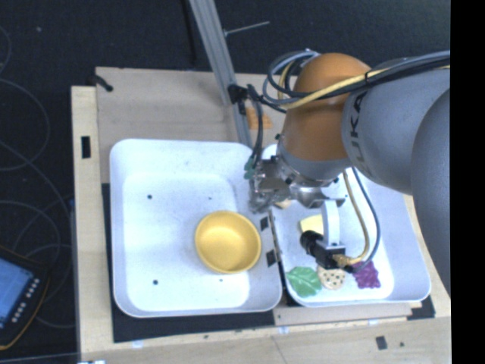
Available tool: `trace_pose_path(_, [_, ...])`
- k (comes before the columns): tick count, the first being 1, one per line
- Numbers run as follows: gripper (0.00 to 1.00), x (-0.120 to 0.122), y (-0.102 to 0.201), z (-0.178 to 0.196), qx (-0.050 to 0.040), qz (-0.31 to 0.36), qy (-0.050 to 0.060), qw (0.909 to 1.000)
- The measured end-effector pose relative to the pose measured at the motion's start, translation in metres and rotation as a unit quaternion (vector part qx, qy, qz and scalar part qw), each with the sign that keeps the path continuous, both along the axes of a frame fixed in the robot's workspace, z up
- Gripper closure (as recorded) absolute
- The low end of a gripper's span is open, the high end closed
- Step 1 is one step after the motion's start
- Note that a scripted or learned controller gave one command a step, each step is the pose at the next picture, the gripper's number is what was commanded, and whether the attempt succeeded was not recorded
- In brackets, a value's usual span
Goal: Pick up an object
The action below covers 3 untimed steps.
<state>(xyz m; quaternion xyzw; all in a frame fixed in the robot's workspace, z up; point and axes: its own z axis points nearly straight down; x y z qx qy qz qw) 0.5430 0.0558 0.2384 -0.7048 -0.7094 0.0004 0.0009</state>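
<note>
right bin (405, 275), near rim: green leaf (303, 280), purple grapes (367, 274) | left bin (151, 173): yellow bowl (226, 241), closest candidate, lying nearward-left of gripper | gripper (265, 194) farther back over the bins' shared wall, grip state cannot be told

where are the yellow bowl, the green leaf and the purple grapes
yellow bowl (227, 243), camera view, left bin: point on its inner hollow.
green leaf (304, 280), camera view, right bin: point on the leaf's middle.
purple grapes (367, 274), camera view, right bin: point on the bunch's middle.
</note>
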Motion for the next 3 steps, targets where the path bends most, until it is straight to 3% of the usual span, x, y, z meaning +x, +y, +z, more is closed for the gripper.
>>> trace_pose_path(1, [1.0,-0.0216,0.0332,0.0074,0.0007,0.0,-0.001,1.0])
trace_pose_path(2, [1.0,-0.0149,0.033,0.0046,0.0,-0.001,-0.001,1.0])
trace_pose_path(3, [0.0,-0.0149,0.0328,0.0049,0.0,-0.003,-0.002,1.0])
